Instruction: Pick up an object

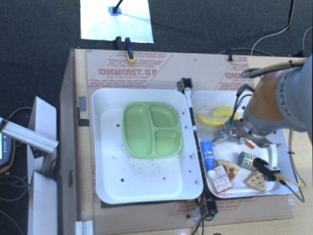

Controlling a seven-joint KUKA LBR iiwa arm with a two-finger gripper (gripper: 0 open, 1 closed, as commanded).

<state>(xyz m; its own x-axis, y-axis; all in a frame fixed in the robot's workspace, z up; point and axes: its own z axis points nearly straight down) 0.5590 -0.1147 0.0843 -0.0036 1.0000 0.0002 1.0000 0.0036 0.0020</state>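
Reaching step: gripper, finger state unclear, hovers in right bin at banana's five o'clock, probably needing descent.

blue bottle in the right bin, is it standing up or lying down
Lying down. The blue bottle shows its full length along the floor of the right bin, beside the divider.

Your arm reaches in from the right over the right bin, its orange band sitting above that bin's far half. Your wrist angles down toward the bin's middle, and the gripper hangs low inside the bin, close to its floor.
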